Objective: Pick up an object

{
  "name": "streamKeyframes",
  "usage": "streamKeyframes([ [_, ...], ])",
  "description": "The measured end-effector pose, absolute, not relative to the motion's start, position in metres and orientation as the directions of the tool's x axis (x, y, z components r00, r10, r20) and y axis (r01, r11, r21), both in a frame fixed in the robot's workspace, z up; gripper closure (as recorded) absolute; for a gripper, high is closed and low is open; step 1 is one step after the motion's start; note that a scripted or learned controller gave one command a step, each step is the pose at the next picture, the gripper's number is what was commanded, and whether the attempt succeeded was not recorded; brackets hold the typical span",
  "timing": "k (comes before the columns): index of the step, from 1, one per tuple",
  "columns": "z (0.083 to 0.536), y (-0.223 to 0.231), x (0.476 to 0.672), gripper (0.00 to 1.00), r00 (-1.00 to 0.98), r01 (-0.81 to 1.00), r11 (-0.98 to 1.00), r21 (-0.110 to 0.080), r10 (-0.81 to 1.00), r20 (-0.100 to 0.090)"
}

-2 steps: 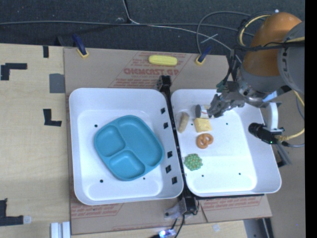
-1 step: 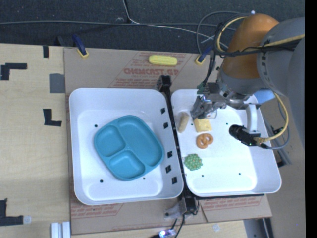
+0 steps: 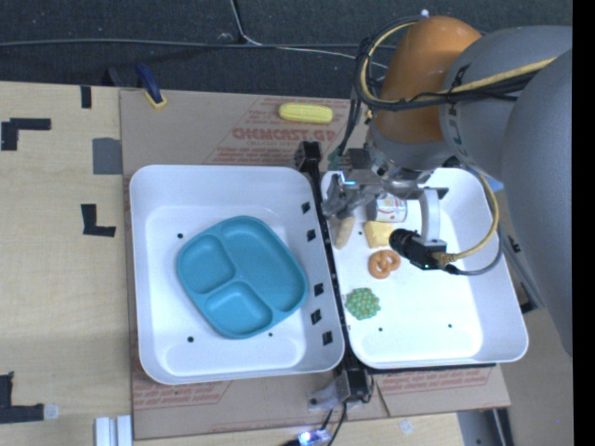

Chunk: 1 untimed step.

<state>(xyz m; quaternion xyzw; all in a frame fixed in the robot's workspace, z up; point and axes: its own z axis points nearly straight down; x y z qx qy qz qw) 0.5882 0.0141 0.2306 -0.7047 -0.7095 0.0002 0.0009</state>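
**Claw low over the right bin, no pick confirmed**

I have the arm (image 3: 437, 82) reaching in from the right, with the claw (image 3: 372, 193) down over the back left part of the right bin (image 3: 465, 342). From this slanted view, the wrist body covers the tips, so I cannot tell what state the claw is in, and I see nothing clearly caught in it.

The candidates all lie in that bin. A pale oblong piece (image 3: 342, 233) sits against the left wall, just beside the claw. A yellow block (image 3: 376, 234) lies next to it, a brown ring-shaped piece (image 3: 383, 265) just in front of that, and a green bumpy ball (image 3: 363, 302) nearer the front. A black wrist attachment (image 3: 414, 247) hangs close beside the ring. The left bin (image 3: 158, 203) carries a blue divided plate (image 3: 242, 275), well apart from the arm. A yellow corn cob (image 3: 305, 112) lies on the surface behind the bins.

I judge this as the approach or descent step, aimed at the pale piece or the yellow block. The next move calls for a centred closure on 1 item, clear of the bin wall and the neighbouring pieces, then a straight lift to check that something actually comes up.
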Motion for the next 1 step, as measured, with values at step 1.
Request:
streamKeyframes([
  [1,0.2334,0.0758,0.5964,1.00,-0.007,1.000,0.007,-0.001,1.000,0.001],
])
